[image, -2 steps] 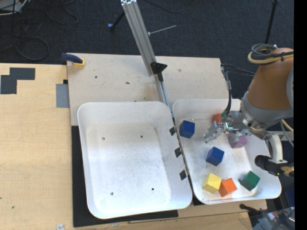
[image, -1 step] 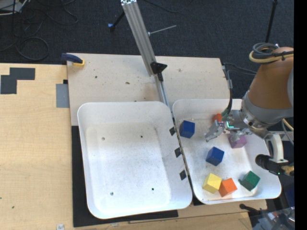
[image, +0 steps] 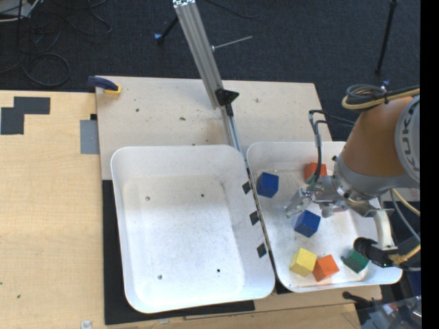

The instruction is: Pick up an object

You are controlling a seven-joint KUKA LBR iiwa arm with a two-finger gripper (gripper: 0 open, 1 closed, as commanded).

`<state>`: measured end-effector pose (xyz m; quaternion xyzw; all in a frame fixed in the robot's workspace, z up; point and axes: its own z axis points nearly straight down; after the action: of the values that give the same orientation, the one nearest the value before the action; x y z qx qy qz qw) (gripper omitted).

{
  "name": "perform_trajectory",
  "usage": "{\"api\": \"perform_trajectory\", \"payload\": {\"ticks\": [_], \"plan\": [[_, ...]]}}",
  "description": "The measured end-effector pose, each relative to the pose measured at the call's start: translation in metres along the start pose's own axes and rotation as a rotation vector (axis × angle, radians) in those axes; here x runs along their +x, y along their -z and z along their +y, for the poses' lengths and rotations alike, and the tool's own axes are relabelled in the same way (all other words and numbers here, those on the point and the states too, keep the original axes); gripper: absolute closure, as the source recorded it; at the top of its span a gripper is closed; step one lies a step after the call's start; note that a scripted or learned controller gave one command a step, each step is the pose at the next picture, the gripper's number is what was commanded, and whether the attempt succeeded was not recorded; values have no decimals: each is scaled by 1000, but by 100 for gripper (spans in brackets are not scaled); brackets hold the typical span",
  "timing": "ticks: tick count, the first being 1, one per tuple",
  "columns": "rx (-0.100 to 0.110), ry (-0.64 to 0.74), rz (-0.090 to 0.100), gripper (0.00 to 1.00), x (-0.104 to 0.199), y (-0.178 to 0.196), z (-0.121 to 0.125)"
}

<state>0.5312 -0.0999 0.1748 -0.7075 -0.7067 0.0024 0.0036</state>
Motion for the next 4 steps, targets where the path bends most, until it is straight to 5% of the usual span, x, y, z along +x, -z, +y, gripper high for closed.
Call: {"api": "perform_trajectory", "payload": {"ticks": [1,2,3,4], "plan": [[-14,-2,-7,0,-6,-56,-4],[-35,-1,-10,0,-8,-55,2],[-38,-9,-9,100,-10,-45,3],[-9,1,-1,100,-6,1,-4]]}}
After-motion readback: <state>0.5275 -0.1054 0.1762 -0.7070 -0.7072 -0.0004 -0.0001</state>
